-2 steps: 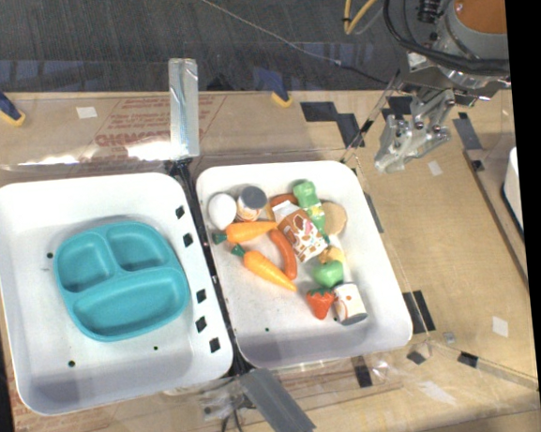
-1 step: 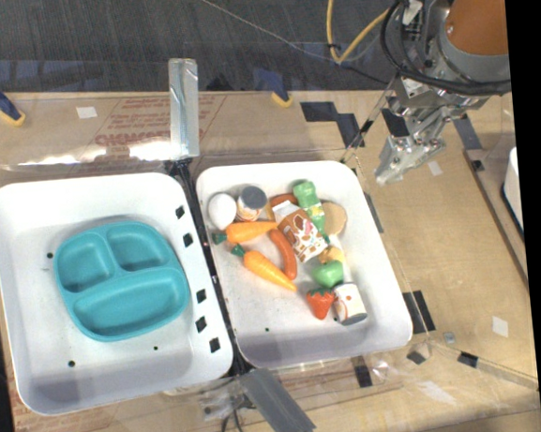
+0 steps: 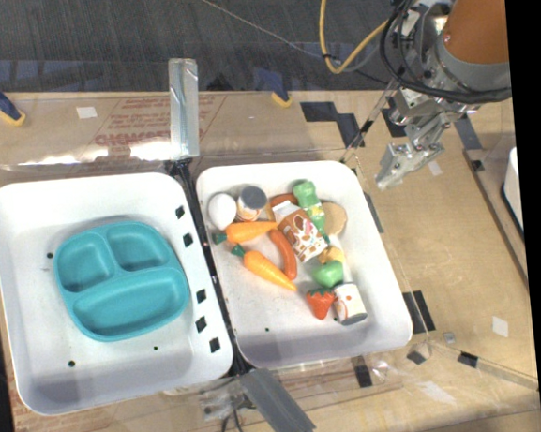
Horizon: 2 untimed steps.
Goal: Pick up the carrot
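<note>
You see the carrot (image 3: 263, 268) lying in the right bin (image 3: 381, 276) among other toy food, below the second carrot (image 3: 250, 231). Farther back, the tool (image 3: 407, 159) hangs over the counter (image 3: 454, 269) outside this bin, holding nothing, fingers slightly apart

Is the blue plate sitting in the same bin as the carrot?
No, the blue plate lies in the left bin, while the carrot lies in the right bin.

Orange carrot (image 3: 265, 268) lies slanted in the right bin, seemingly untouched.
</note>
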### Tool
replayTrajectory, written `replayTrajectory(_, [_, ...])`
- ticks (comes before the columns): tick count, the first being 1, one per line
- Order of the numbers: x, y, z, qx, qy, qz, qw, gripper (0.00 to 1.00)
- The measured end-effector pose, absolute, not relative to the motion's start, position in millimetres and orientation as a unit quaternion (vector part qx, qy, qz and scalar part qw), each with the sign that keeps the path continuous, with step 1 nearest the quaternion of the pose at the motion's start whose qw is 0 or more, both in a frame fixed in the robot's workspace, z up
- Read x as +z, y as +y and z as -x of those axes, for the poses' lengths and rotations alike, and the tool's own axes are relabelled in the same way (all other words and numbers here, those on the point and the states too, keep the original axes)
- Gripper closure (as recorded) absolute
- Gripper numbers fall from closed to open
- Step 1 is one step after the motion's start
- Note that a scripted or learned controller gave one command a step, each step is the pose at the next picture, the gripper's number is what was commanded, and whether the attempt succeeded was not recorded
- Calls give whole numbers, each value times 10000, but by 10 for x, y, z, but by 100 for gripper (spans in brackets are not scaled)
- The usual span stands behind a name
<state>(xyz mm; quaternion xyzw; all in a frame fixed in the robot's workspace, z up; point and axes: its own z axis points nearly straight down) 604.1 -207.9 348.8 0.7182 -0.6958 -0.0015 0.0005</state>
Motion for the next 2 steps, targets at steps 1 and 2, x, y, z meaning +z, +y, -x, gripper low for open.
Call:
replayTrajectory(1, [3421, -2001, -5898, -19, -6634, -7483, 4, 100])
replayTrajectory(2, [3368, -1963, -5778, -24, -6296, -7769, 5, 100])
